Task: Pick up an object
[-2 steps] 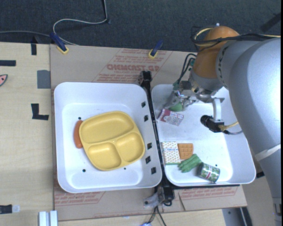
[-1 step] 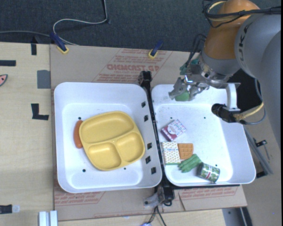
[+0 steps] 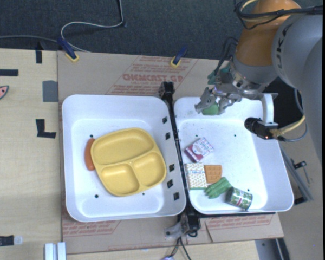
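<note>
- The grey arm with the orange band (image 3: 265, 15) comes in from the upper right of the frame and bends down over the far edge of the right white bin (image 3: 271, 172).
- The hand (image 3: 214, 104) hangs above the upper left corner of that bin, near the divider between both bins.
- A small green object (image 3: 209, 110) sits between the fingers of the hand, so the hand is closed on it; what kind of object it is I cannot tell, it is too small.
- In the middle of the right bin lies a small packet with a pink and white pattern (image 3: 199, 149).
- Below it, in the lower part of the bin, lie a flat white patterned square (image 3: 195, 175) and an orange cracker-like square (image 3: 213, 173), touching each other.
- Just under them is a green leafy toy vegetable (image 3: 218, 188), and beside it, more to the lower right, a green can lying on its side (image 3: 238, 197).
- The left white bin (image 3: 76, 161) holds a yellow plastic plate with three compartments (image 3: 128, 160).
- A red-orange oblong object (image 3: 89, 155) shows from under the left rim of the plate.
- Both bins stand on a brown cardboard sheet (image 3: 108, 69) on the wooden tabletop (image 3: 21, 145).
</note>
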Controlling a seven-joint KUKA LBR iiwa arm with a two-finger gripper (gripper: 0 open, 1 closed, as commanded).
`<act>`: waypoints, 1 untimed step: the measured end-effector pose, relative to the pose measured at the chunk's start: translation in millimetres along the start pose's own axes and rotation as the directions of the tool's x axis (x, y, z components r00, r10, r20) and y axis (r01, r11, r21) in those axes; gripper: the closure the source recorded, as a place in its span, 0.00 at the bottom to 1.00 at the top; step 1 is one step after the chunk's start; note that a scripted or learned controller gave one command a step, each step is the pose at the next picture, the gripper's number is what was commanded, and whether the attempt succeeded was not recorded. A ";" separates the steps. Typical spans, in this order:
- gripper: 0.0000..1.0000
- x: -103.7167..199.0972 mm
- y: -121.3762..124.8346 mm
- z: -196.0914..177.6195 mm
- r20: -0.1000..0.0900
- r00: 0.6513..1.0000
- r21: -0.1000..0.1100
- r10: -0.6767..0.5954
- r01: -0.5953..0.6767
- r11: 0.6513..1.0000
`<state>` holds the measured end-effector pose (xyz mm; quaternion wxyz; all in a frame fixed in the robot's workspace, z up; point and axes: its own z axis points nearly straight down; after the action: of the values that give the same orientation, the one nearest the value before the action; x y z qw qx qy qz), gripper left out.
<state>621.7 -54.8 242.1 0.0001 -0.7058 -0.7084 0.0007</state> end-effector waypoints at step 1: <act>1.00 30.5 -15.9 -19.3 -0.002 1.000 0.000 0.001 -0.001 1.000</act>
<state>605.7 -24.3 261.4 0.0007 -0.7063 -0.7079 0.0001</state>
